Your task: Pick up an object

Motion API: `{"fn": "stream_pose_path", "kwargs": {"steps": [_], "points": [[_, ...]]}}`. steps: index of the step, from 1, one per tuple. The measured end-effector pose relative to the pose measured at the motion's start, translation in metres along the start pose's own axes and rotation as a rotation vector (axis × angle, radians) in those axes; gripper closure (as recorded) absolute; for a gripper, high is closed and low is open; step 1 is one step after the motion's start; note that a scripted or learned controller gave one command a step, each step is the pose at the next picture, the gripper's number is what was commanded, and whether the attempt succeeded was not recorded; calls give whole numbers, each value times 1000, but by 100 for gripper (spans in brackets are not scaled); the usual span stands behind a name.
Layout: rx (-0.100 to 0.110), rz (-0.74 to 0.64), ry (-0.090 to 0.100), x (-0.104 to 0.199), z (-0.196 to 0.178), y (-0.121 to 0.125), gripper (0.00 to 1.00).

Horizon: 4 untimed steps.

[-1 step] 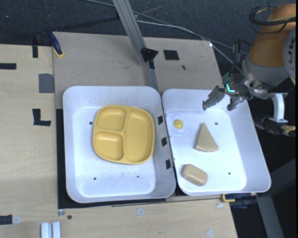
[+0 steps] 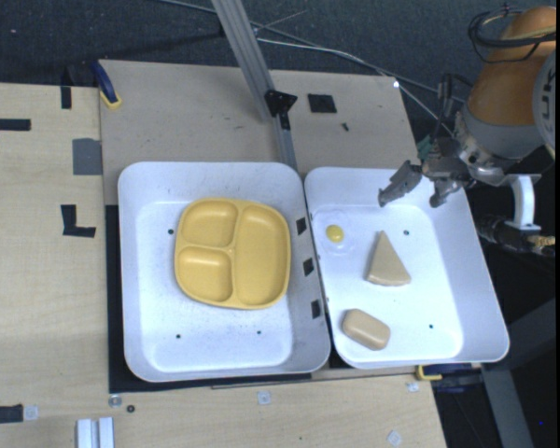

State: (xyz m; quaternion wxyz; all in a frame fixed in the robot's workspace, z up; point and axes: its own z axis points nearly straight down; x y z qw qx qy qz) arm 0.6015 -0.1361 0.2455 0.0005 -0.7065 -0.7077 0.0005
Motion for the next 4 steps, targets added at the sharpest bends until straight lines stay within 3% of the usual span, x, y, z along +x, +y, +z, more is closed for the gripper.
{"fn": "stream_pose_path", "kwargs": {"steps": [2, 3, 4], "points": [[6, 0, 0, -5, 116, -2, 0], [-3, 1, -2, -5, 160, -1, 0], [-10, 0, -2, -4, 146, 1, 100]]}}
